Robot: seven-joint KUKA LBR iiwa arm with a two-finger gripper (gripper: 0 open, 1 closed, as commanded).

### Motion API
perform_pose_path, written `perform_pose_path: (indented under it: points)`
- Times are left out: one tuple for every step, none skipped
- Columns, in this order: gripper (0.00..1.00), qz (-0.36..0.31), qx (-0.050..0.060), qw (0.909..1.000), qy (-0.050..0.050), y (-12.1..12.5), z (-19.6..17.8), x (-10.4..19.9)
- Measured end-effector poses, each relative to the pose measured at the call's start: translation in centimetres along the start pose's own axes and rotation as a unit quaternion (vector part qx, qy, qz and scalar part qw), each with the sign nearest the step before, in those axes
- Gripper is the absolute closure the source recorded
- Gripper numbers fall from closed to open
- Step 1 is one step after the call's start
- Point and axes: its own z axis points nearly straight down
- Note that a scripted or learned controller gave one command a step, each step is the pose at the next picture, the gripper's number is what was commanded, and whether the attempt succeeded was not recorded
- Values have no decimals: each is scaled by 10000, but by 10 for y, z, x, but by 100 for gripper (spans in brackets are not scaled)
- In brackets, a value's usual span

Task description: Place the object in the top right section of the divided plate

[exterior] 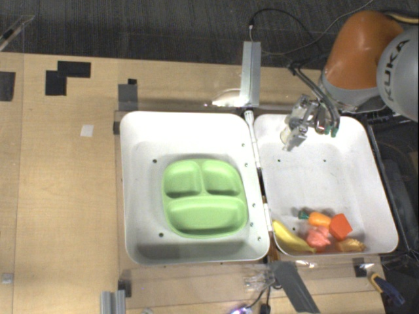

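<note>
Hand (294,133) over right bin's (366,169) far left corner, fingers' state unreadable.
Toy food pile (319,231) at near edge of same bin, well apart from hand; green divided plate (204,196) in left bin (141,175).

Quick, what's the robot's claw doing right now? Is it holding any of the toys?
Gripper: hovers over the far end of the right bin, apart from the toy pile; open or shut cannot be told.
</note>
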Motion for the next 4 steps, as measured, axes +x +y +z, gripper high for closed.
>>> perform_pose_path:
  points:
    - [100, 80, 57, 9999, 92, 4, -52, 2]
    - [100, 73, 43, 9999, 62, 6, -62, -1]
    - [100, 66, 28, 10000, 33, 7, -71, -3]
    - [100, 63, 13, 10000, 2, 9, -81, -6]
